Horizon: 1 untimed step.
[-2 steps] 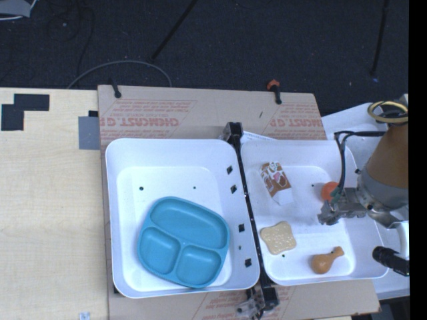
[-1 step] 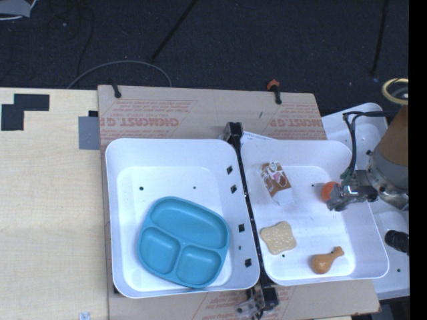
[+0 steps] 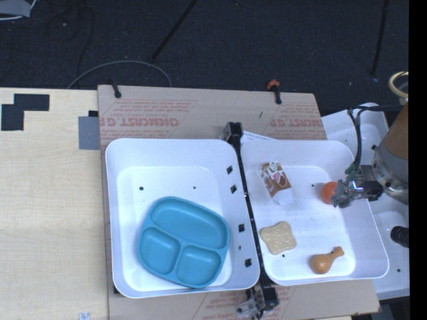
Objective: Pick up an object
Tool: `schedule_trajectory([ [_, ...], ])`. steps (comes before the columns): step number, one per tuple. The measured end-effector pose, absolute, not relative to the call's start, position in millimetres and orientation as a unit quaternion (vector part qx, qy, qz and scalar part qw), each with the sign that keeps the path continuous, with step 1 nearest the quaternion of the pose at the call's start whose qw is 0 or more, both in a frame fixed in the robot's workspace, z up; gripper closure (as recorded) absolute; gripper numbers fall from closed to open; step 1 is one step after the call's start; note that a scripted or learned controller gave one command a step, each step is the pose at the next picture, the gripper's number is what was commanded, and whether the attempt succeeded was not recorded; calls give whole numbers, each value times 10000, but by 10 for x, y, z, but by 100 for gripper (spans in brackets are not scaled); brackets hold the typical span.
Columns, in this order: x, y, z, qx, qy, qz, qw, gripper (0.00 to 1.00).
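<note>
I am hovering my tool (image 3: 341, 197) at the right bin's (image 3: 363, 262) right side, touching the orange ball (image 3: 327, 192); jaw width: cannot tell. Ball is looking light, smooth, likely rolling; I am planning a grip across its middle.

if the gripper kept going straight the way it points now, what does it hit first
Most likely the small orange ball, which lies just off the tip of the gripper in the right white bin. Their heights are hard to judge from above, so it could pass over it.
</note>
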State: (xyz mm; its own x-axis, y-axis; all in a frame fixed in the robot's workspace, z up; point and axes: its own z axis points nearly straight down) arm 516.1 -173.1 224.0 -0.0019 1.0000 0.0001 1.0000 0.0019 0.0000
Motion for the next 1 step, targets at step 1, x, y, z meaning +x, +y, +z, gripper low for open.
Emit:
schedule_trajectory([
  [1, 5294, -1267, 2329, -7054, -7088, -4, 10, 100],
])
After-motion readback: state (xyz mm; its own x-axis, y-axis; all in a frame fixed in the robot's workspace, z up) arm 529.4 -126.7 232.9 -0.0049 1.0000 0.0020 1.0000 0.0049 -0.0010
